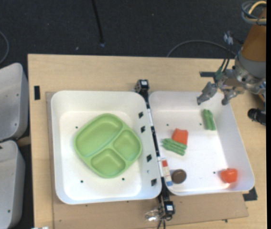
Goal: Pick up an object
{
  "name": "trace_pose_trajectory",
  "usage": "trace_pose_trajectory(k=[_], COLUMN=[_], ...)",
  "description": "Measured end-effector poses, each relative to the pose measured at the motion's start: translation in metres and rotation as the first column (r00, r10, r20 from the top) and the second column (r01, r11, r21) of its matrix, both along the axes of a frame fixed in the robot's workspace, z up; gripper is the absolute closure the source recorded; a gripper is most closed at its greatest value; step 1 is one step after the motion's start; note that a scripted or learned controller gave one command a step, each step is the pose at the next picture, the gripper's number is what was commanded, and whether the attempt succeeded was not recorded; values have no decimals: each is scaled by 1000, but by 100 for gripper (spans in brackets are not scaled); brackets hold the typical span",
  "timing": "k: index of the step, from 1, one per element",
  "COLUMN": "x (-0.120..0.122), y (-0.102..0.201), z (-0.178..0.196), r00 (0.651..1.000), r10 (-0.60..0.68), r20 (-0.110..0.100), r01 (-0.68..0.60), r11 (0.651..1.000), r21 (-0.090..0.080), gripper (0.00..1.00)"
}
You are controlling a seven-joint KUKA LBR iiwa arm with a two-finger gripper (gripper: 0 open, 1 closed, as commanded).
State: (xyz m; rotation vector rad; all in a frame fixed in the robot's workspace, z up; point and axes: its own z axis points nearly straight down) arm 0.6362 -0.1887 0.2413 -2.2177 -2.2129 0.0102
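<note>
Since the gripper [217,93] was poised above the far rim of the right bin [243,149], a descent begun from there could have been spoiled by a strike on that rim, or by a closing on nothing but white plastic. The jaws were seen spread apart with nothing between them, one finger to the left and one to the right, both pointing down toward the bin.

The nearest candidate was judged to be the green cylinder [208,119], lying just below the jaws and near the bin's upper right wall; a grasp so close to the wall could have been blocked by a finger catching the side. Its rounded form might also have been rolled away by one finger touching first.

Further in, the orange block [180,136] was seen touching the green bean pod [174,147], so that two things could have been nudged together. A brown round piece [178,176] and an orange-red piece [229,175] lay apart near the front edge.

The arm [254,44] was extended in from the right over the counter [92,70], its wrist bent downward. The left bin [61,175] held a green divided plate [107,145].
</note>
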Motion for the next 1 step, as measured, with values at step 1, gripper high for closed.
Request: trace_pose_trajectory(k=[1], x=[2], y=[0], z=[8], r00=[1000], r10=[2], r20=[12], r01=[-2], r11=[1000], r21=[-2], gripper=[0])
